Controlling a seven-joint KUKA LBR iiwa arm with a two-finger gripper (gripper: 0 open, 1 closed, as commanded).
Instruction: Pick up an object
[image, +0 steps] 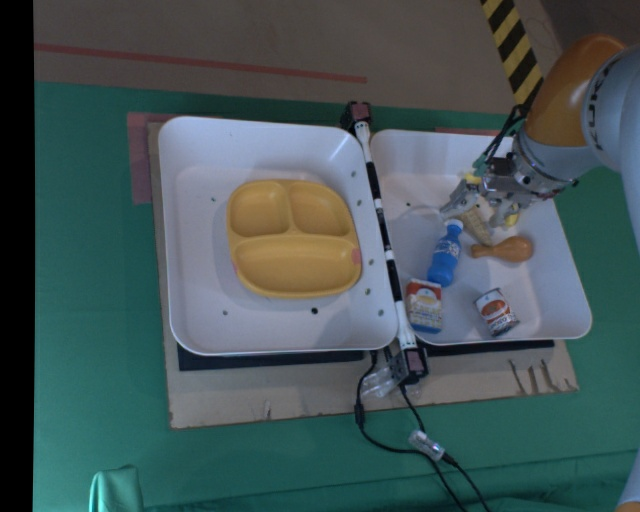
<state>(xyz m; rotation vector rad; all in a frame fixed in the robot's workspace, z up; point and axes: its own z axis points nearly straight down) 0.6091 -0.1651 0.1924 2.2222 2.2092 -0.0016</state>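
Note:
My gripper (481, 203) hangs low over the back of the right bin (560, 300), reaching in from the right. A pale yellow object (480, 226) lies right under it, partly hidden by it. A blue bottle (445, 254) with a white cap lies just left of and in front of the gripper. To its right, a brown chicken drumstick (506, 249) rests on the bin floor. A small red-and-white can (495, 311) and a white carton with an orange label (425, 304) lie nearer the front.
The left bin (190, 290) holds a yellow divided plate (292, 237). A black divider bar (380, 225) runs between the bins. Cables (420, 440) trail over the green mat in front. The grey arm with its orange band (575, 85) crosses the upper right.

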